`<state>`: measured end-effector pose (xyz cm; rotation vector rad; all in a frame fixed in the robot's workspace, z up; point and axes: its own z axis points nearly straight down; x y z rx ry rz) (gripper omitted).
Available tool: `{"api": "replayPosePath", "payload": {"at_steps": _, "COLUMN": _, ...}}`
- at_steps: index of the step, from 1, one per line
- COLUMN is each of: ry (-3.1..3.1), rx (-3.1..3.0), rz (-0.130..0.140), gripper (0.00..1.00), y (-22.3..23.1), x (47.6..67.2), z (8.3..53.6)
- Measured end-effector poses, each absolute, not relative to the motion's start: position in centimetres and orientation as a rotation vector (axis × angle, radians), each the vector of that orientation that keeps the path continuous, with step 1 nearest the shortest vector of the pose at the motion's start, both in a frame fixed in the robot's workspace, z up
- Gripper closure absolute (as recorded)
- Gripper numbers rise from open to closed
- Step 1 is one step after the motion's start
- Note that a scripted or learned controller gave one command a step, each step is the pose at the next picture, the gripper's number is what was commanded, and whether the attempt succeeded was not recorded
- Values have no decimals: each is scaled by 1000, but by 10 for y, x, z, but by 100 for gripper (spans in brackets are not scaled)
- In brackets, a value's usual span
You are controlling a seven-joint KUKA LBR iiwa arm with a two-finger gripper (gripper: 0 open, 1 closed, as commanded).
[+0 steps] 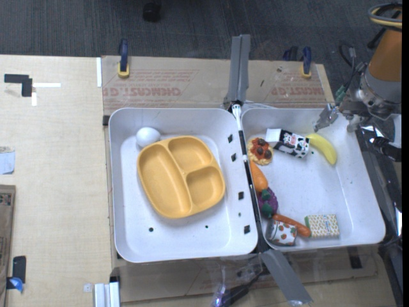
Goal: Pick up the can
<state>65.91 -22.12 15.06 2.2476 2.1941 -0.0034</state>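
Yellow divided plate [181, 176] and white egg [148, 135] in left bin [121, 190], banana [323, 148] in right bin [358, 190]

Bench [51, 171]: pale wood, flat.
Borne directly: left bin [121, 190], right bin [358, 197], cardboard sheet [172, 82].

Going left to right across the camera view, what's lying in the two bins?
White egg → yellow divided plate → small pizza → black-and-white carton → banana, with the pincer just above it at the right bin's far edge.
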Motion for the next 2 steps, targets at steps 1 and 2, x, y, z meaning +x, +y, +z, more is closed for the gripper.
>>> {"api": "replayPosePath", "payload": {"at_steps": 1, "ry": 2261, "rx": 2177, "rz": -2, "gripper": 0, "y": -199, "x": 659, "z": 183}}
{"api": "replayPosePath", "payload": {"at_steps": 2, "ry": 1932, "rx": 2457, "rz": 18, "gripper": 0, "y": -163, "x": 623, "z": 115}}
